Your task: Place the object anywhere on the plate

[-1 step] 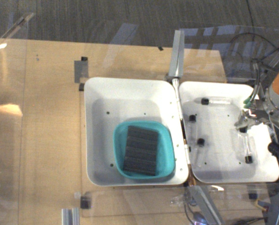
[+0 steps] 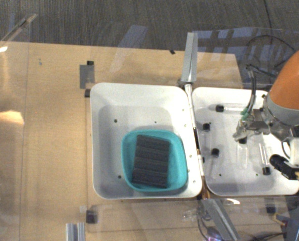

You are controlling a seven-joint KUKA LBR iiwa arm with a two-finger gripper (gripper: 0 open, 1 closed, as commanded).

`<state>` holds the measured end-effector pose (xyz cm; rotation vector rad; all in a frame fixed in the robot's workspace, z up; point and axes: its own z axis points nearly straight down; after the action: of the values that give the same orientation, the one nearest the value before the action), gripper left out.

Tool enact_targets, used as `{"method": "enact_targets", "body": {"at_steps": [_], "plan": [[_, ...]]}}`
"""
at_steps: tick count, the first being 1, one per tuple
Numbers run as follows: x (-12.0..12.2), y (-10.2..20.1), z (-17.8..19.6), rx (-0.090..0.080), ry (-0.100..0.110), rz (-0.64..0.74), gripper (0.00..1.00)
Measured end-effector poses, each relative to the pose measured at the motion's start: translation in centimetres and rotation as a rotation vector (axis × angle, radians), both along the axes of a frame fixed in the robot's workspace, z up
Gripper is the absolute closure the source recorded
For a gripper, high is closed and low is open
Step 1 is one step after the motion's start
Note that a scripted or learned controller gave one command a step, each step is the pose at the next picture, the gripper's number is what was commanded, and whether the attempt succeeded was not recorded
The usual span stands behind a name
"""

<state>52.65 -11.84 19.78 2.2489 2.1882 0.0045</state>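
While lying flat on the teal plate [image 2: 178, 159] in the left white bin [image 2: 104, 134], dark ribbed object [image 2: 151, 160]; rightward, over the right bin [image 2: 230, 179], grey-and-orange arm [image 2: 290, 92] with tool [image 2: 242, 134], grip state impossible to tell.

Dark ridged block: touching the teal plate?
Touching. Camera view shows the dark ridged block lying flat inside the teal plate in the left bin, its rim visible all round.
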Motion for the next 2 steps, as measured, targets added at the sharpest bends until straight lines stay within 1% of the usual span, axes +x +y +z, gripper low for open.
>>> {"method": "enact_targets", "body": {"at_steps": [1, 2], "plan": [[4.4, 8.9, -1.3, 0.001, -0.001, 0.01, 1.0], [1.9, 13.6, -1.2, 0.0, -0.001, 0.07, 1.0]]}}
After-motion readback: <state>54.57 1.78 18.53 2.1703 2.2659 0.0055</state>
